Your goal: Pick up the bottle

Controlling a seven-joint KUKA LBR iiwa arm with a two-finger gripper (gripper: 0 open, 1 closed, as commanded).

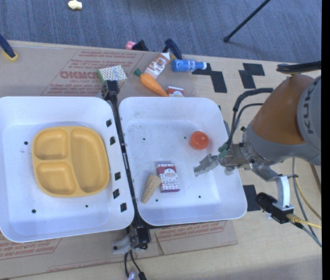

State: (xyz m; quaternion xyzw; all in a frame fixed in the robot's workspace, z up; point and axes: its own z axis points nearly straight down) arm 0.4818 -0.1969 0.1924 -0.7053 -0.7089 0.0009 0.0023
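Note:
A small blue bottle [187, 65] lies on its side on the cardboard behind the right bin [229, 185]. Beside it, to the left, lies a white bottle with an orange label [157, 65]. My gripper [207, 165] hangs low over the right side of the right bin, in front of a red ball [199, 140] and to the right of a small red box [167, 177]. It is well away from both bottles, which lie outside the bin. The grey and orange arm [281, 127] reaches in from the right.
A cone [150, 188] lies next to the red box. A yellow divided plate [70, 160] sits in the left bin [2, 156]. A carrot [153, 84], a small red carton [175, 90] and a patterned box [112, 73] lie behind the bins.

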